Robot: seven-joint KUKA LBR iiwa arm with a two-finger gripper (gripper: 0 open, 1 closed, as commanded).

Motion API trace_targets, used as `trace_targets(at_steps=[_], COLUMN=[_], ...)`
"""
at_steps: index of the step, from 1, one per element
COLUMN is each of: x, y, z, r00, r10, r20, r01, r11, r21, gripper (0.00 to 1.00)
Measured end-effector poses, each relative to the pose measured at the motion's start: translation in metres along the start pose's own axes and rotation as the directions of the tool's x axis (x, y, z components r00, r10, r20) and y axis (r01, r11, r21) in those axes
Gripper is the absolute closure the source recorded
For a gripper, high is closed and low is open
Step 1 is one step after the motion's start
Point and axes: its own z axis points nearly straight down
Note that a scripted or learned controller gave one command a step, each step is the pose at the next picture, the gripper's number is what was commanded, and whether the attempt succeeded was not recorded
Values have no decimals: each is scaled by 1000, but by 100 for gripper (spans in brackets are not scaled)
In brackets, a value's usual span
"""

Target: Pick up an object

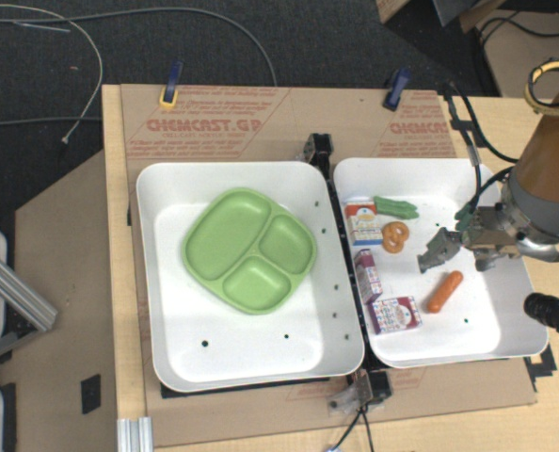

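My gripper hangs over the right bin, coming in from the right, and is open. One dark finger points left and the other sits near the wrist; nothing is held between them. An orange carrot lies just in front of the gripper on the bin floor, apart from it. Left of the gripper are an orange ring-shaped piece, a green piece, a red and white carton, a purple packet and a purple and white box.
The left bin holds a green divided plate. A black divider runs between the bins. Blue clamps grip the cardboard at the back. Cables trail along the right bin's far right corner.
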Motion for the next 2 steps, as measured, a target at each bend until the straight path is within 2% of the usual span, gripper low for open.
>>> trace_targets(at_steps=[1, 2], x=[0, -1], y=[2, 1], z=[-6, 34], r00=[1000, 1000], r10=[-3, -2], r20=[2, 2], r01=[3, 3], r11=[1000, 1000], r21=[-13, -13], gripper=[0, 0])
